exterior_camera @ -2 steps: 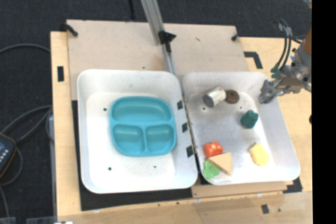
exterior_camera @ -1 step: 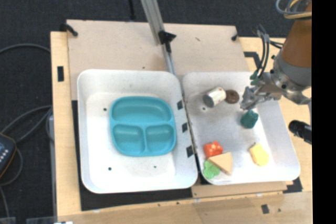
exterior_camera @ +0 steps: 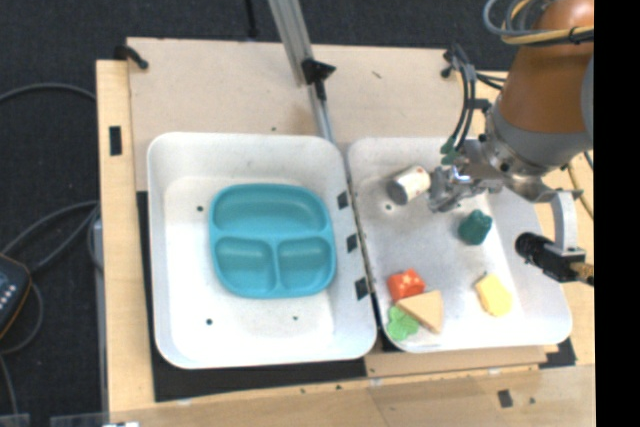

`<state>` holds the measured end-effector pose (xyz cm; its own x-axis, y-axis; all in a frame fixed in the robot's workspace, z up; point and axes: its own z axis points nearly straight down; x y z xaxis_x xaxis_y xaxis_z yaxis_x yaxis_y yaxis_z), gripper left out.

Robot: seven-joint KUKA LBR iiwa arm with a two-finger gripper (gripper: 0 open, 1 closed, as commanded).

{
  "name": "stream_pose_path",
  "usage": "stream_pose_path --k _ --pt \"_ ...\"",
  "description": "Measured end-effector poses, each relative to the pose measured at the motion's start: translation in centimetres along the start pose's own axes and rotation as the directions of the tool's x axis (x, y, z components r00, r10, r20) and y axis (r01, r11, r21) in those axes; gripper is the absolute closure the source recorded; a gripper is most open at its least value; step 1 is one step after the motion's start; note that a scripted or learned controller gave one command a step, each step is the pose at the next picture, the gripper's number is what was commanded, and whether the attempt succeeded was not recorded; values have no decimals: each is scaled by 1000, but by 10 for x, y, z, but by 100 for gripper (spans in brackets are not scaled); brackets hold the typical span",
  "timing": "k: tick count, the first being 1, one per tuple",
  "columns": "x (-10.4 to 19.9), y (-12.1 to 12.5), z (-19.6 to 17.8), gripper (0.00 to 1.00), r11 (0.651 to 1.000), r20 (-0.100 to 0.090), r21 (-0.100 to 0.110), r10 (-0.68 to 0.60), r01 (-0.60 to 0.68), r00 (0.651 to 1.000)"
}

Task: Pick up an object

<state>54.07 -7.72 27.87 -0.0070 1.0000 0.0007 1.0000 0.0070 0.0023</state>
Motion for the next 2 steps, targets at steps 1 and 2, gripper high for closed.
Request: stream_pose_path --k 1,2 --pt "61 2 9 100 1000 -1 1 -1 1 1000" --pt "106 1 14 100 1000 0 2 0 0 1000"
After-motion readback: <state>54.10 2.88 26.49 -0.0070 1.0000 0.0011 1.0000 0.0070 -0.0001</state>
